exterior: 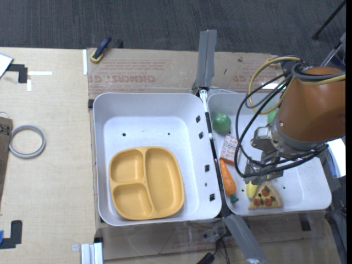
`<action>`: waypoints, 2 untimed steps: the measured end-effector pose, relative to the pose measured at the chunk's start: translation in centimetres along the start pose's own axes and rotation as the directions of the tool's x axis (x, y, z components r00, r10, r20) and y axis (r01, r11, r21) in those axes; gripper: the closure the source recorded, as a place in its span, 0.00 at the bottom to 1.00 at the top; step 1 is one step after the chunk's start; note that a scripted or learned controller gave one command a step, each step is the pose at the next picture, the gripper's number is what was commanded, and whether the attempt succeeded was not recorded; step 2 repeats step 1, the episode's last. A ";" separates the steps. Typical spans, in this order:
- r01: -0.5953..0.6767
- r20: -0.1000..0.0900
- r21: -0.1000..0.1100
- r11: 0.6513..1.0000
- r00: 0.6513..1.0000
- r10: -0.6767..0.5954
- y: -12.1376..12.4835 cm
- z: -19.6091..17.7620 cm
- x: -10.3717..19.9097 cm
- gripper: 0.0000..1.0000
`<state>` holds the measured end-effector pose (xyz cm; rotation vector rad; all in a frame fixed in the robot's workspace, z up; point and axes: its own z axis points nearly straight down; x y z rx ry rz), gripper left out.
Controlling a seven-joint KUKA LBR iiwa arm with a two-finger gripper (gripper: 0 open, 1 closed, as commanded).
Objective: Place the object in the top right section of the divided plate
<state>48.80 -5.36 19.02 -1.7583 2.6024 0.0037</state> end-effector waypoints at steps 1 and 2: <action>0.388 0.001 0.000 0.922 0.922 -0.388 1.9 0.0 -5.3 1.00; 0.388 0.001 0.000 0.922 0.922 -0.388 1.9 0.0 -5.3 1.00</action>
